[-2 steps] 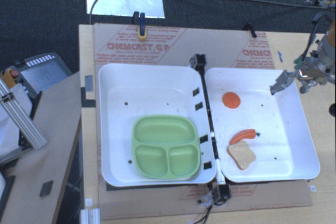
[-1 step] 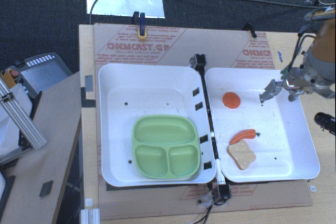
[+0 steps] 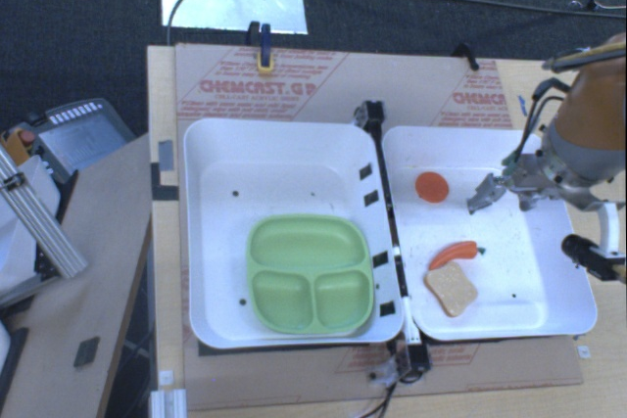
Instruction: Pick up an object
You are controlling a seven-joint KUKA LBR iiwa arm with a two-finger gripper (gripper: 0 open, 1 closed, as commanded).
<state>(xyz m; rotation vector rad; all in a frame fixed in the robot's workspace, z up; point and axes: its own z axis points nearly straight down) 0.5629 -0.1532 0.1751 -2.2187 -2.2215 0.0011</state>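
Note:
In the right bin (image 3: 558, 308) lie three small objects. A flat round orange-red piece (image 3: 432, 186) rests near the bin's back left. A small orange carrot-like piece with a green tip (image 3: 454, 254) lies further forward, and a tan slice of bread (image 3: 451, 290) sits just in front of it. My gripper (image 3: 483, 196) hangs over the right bin, a short way right of the round piece and apart from it. Nothing shows in its grasp.
The left bin (image 3: 225, 171) holds a green divided plate (image 3: 311, 274) toward its front. A black ridge with clips (image 3: 382, 220) separates the two bins. The arm's orange band and grey wrist (image 3: 588, 127) fill the right bin's far right side.

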